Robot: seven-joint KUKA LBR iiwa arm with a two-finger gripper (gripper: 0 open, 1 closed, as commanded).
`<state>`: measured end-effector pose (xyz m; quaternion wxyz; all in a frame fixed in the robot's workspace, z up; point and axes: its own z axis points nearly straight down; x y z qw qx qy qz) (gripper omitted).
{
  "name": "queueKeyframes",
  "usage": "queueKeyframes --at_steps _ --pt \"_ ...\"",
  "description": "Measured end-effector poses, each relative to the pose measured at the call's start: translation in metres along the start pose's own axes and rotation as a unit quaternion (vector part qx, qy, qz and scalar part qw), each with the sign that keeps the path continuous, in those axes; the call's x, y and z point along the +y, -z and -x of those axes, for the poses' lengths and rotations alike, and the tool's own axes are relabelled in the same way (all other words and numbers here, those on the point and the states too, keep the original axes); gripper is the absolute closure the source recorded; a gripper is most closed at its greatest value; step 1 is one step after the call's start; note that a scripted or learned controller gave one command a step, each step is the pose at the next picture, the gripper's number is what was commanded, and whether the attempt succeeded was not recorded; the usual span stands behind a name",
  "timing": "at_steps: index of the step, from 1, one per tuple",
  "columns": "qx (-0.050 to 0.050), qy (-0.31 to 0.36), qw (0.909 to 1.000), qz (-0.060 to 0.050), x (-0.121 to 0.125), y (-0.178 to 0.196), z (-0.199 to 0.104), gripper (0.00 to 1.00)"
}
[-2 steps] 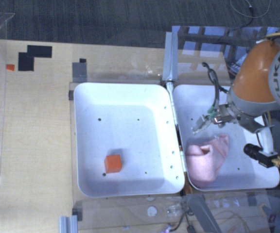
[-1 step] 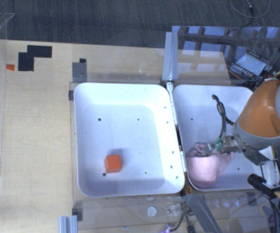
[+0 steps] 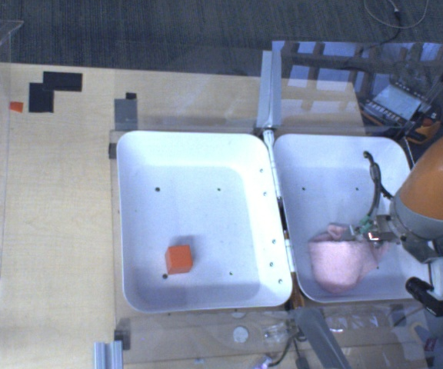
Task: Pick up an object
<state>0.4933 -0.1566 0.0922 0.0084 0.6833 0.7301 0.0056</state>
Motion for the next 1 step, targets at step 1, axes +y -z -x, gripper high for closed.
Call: queueKeyframes --at_steps 1 --pt "0.0 -0.128 0.9917 -0.007 -0.0055 0.0077 0.0228 0.0"
